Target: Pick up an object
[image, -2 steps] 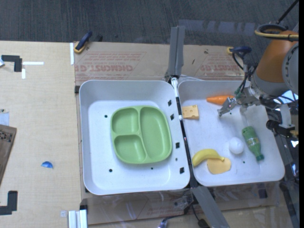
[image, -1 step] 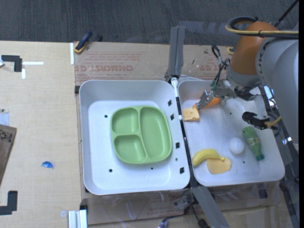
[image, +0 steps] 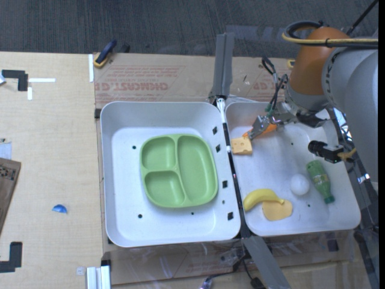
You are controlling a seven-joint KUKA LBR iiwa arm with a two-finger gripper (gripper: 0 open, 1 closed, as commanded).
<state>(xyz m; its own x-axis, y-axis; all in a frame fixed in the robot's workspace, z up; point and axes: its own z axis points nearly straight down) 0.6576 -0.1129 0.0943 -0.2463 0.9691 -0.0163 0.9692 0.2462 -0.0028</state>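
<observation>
My gripper (image: pixel 263 126) is down in the back left part of the right bin (image: pixel 337 221). A small orange piece (image: pixel 272 126) sits right against its tip; whether it is held is unclear. A yellow cheese wedge (image: pixel 242 146) lies just below and left of the gripper, near the bin's left wall. Toward the front lie a banana (image: pixel 261 197) and a flat yellow piece (image: pixel 278 210). A white ball (image: pixel 299 185) and a green bottle (image: pixel 320 181) rest at the right.
The left bin (image: pixel 120 221) holds a green divided plate (image: pixel 179 170). The grey arm with its orange band (image: pixel 316 62) reaches over the right bin's back right corner. A cardboard sheet (image: pixel 150 80) lies behind the bins.
</observation>
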